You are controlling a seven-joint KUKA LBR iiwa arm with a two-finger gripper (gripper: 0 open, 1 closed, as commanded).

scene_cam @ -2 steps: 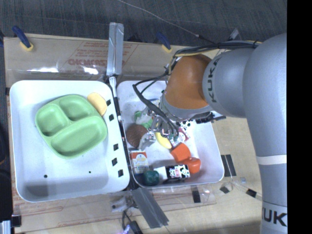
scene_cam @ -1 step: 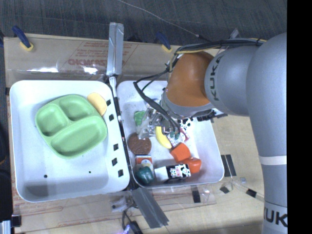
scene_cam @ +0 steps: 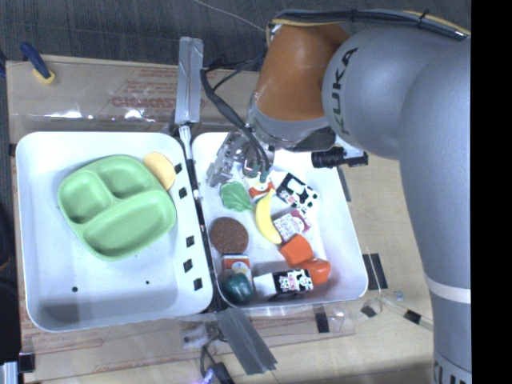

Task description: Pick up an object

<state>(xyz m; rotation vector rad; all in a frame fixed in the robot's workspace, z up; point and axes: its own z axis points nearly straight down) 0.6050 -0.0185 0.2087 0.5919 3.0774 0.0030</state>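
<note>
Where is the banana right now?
The banana lies in the right bin, near its middle, just below the gripper. A green leafy toy sits to its left and an orange block to its lower right.

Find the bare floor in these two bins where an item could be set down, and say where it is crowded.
Free: the left bin floor between the green plate and its near wall. Crowded: the right bin, with banana, brown disc and cartons under the gripper.

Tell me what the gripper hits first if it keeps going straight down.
Probably the green leafy toy, lying just below the gripper in the right bin; depth is hard to judge from this slanted view.
</note>
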